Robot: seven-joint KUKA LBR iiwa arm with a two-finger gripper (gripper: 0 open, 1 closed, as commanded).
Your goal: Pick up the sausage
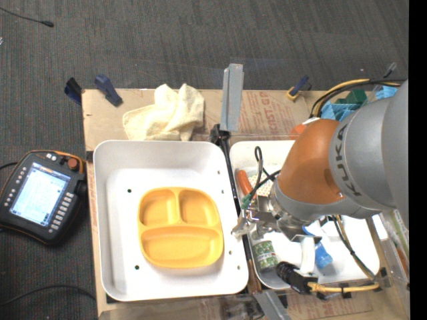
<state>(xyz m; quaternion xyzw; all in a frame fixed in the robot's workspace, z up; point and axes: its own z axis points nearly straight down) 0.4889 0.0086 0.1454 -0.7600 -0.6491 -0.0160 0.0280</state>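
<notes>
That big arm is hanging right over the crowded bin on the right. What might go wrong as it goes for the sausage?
The sausage lies tight against the right bin's left wall, so a finger may hit the wall instead of straddling it. The arm hides much of the sausage from the camera. A green-labelled bottle lies close below the gripper, so it could grab or knock that instead.

Glossy plastic tray point(180, 236) (crumpled cloth point(165, 114) behind)

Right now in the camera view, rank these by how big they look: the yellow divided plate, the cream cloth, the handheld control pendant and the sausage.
1. Yellow divided plate
2. Cream cloth and control pendant: too alike to rank
3. Sausage, smallest, partly hidden by the arm
</notes>
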